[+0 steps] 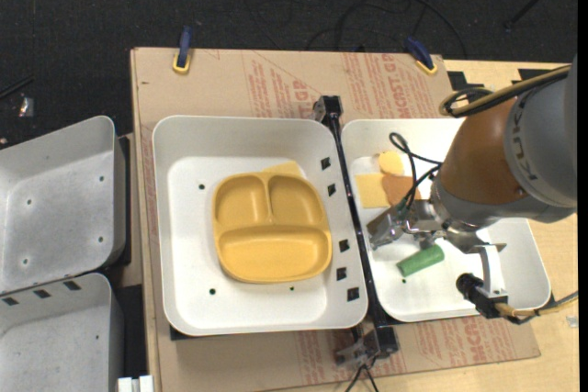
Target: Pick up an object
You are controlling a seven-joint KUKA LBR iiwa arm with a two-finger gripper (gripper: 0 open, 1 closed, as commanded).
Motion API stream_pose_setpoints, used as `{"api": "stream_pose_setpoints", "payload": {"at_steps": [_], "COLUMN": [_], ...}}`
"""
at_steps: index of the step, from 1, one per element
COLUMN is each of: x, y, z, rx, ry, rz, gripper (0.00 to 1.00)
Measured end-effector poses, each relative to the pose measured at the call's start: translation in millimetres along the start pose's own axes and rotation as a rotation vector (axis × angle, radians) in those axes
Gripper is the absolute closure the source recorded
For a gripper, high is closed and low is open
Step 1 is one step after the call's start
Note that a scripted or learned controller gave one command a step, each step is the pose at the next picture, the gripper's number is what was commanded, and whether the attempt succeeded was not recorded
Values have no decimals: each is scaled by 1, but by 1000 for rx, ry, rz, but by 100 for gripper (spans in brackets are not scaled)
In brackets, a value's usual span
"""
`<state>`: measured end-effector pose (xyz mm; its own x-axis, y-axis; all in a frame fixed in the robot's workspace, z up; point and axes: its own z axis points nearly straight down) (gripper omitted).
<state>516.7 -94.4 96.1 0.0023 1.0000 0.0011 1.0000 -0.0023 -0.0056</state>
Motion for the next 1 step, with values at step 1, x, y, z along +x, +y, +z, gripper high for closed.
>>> {"api": "stream_pose_setpoints", "payload": {"at_steps": [1], "x": [0], "y": [0], "z": [4], "rx": [-4], "ry": [0], "rz": [0], "gripper": [0]}}
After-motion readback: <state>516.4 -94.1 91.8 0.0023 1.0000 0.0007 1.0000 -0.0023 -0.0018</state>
